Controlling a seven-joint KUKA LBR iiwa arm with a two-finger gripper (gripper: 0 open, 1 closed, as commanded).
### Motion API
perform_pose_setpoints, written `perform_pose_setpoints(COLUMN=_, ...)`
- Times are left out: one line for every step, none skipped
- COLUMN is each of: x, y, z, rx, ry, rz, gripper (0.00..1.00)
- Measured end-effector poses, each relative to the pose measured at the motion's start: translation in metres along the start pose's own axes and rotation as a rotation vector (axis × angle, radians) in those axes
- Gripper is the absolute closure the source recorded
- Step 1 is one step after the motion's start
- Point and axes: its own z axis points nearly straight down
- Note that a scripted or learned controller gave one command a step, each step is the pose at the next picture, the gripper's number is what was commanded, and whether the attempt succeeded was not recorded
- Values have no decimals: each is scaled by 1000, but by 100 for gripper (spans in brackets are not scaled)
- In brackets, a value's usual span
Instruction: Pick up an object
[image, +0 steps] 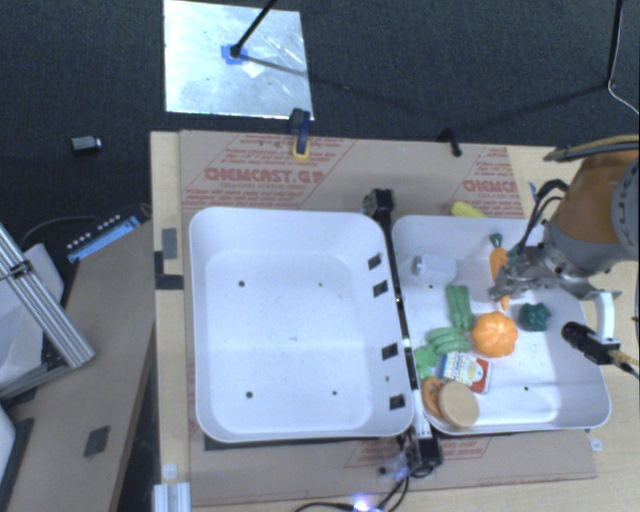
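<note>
The carrot (497, 262) lies in the right bin (580, 400), near its back wall, and looks the likeliest of the objects to be picked up. The jaws (512, 283) hover just at the carrot's lower end; whether they are spread or closed I cannot tell. An orange ball (494, 334) and a dark green piece (535, 317) sit close by. A clean grasp probably means straddling the carrot across its narrow width, clear of those 2 neighbours, before lifting straight up.

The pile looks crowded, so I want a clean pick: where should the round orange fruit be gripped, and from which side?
Probably from straight above, fingers closing across the widest middle of the round orange fruit. It sits topmost and exposed; green pieces and a small carton crowd its sides.
</note>
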Motion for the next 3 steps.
perform_pose_setpoints(x=56, y=-4, z=12, rx=5, ry=3, rz=-3, gripper=100)
perform_pose_setpoints(x=103, y=-55, z=-65, rx=1, ry=4, rz=-3, gripper=100)
perform_pose_setpoints(x=169, y=-4, z=-91, rx=-3, ry=3, rz=-8, gripper=100)
